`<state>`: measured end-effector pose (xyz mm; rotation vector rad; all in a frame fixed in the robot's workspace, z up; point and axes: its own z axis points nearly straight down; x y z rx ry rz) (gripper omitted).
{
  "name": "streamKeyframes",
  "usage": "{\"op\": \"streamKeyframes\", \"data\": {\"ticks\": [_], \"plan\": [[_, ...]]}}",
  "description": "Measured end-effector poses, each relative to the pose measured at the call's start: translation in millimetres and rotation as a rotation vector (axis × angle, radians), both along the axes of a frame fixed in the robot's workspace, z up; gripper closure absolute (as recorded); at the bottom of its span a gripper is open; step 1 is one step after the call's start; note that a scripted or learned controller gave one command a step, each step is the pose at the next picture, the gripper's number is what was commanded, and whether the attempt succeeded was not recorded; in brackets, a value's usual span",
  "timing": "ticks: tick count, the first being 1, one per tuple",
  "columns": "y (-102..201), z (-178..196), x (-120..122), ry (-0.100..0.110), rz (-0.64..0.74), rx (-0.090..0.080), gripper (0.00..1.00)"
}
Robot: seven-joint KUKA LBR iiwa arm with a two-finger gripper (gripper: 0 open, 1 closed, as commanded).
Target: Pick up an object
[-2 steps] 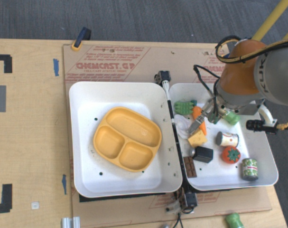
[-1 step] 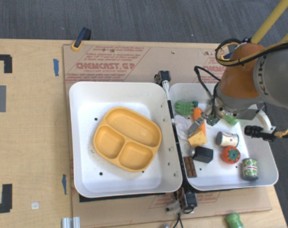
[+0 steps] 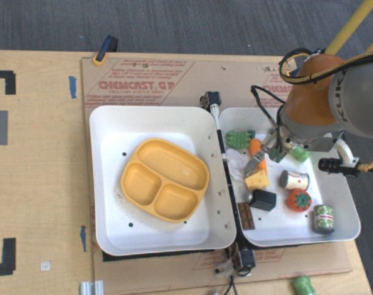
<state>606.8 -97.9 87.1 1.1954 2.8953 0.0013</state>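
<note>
My gripper (image 3: 266, 157) hangs low in the right bin (image 3: 343, 226), near its back left, on the grey arm with the orange band (image 3: 312, 100). It looks open, with nothing between the fingers. One fingertip (image 3: 257, 162) points down just above a yellow cheese wedge (image 3: 257, 180). An orange carrot piece (image 3: 254, 146) lies just left of the gripper, and a green toy (image 3: 239, 139) sits behind that. A small green piece (image 3: 300, 154) lies to the gripper's right.
The right bin also holds a black block (image 3: 263, 199), a white cup on its side (image 3: 295, 180), a red tomato (image 3: 298, 200), a green can (image 3: 323, 218) and a brown bar (image 3: 244, 214). A yellow divided plate (image 3: 164, 180) lies in the left bin (image 3: 106, 165).
</note>
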Motion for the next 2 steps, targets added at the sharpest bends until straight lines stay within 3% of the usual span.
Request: {"op": "streamKeyframes", "data": {"ticks": [2], "plan": [[2.3,-0.8,5.9,0.003,-0.057,0.002,0.0]]}}
